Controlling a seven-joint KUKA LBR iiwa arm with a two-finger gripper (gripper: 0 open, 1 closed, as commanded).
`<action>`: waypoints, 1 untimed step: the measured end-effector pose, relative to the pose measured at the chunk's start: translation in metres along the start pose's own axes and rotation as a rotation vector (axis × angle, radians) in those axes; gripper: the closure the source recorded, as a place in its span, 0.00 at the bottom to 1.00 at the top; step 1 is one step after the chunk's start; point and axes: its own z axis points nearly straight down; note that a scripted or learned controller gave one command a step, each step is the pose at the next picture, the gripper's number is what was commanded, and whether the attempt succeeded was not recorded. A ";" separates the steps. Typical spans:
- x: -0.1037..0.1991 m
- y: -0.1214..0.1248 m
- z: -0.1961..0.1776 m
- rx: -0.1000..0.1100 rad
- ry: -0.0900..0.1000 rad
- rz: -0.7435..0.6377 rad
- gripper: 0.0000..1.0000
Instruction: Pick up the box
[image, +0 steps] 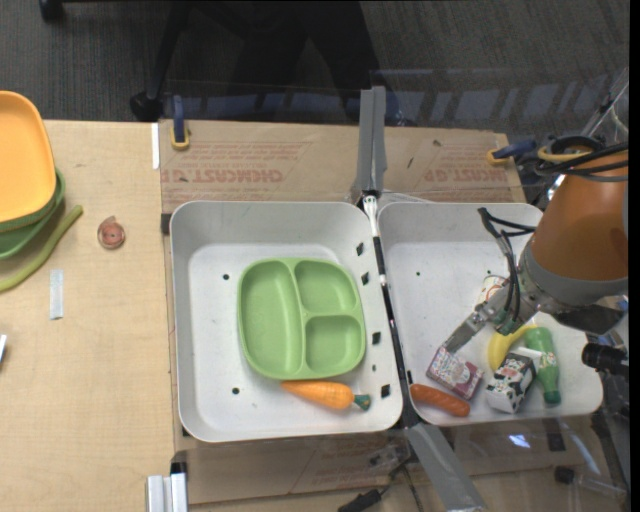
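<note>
Grey arm (585, 245) reaching from right, wrist angled down-left, fingers (468, 333) low.

overhead slant (fixed) on both bins (200, 225)

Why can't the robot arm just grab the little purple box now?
It probably can. The end effector hangs right above the box in the right bin, and nothing covers the box. A banana, a carton and a carrot lie close by, so they might get bumped.

The cardboard sheet (300, 165) carries upside-down red print, seemingly "CHEMCAST GP"; box lettering unreadable
</note>
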 end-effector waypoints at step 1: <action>0.007 -0.018 0.076 0.001 0.002 0.029 0.00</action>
